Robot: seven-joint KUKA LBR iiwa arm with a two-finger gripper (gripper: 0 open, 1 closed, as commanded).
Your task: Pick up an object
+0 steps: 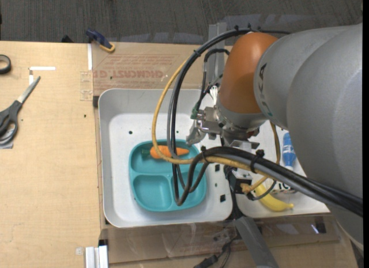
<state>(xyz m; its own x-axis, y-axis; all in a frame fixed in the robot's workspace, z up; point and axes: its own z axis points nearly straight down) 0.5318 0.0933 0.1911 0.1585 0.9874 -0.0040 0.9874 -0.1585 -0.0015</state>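
A teal divided plate [151,187] lies in the left bin [115,146]. An orange carrot [163,152] rests across the plate's far compartment, partly crossed by cables. My gripper [200,133] hangs just right of the carrot's tip, above the plate's far right corner, under the orange wrist band. A yellow banana [273,200] lies in the right bin, close to its front edge. Next to it a blue object [287,148] stands partly behind the arm.
The big grey arm covers most of the right bin. Yellow and black cables loop over the plate. Scissors [14,113] and a tape roll [4,64] lie on the wooden bench at far left. A cardboard sheet [138,72] lies behind the bins.
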